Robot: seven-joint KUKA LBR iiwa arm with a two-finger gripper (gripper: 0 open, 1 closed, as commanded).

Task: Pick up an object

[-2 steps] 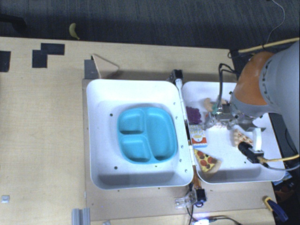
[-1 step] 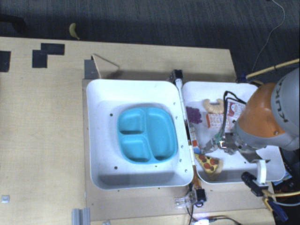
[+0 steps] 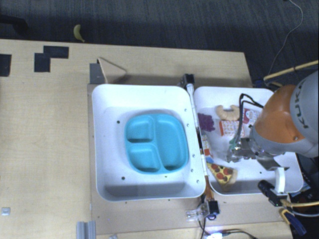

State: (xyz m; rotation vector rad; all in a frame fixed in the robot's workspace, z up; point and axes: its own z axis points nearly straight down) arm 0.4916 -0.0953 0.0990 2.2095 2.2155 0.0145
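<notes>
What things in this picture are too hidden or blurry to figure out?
- Gripper, camera view: its fingers are too small and dark against the arm to tell open from shut.
- Right bin: the arm's orange band covers its far right side, hiding whatever lies beneath.
- Red-and-white packet: printing too blurry to read.
- Purple object: shape too blurred to name.
- Pizza slice toy sits clear.

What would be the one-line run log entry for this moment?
arm: over right white bin | gripper: low, near pizza slice toy | blue divided tray: left bin | grasp: unconfirmed
</notes>
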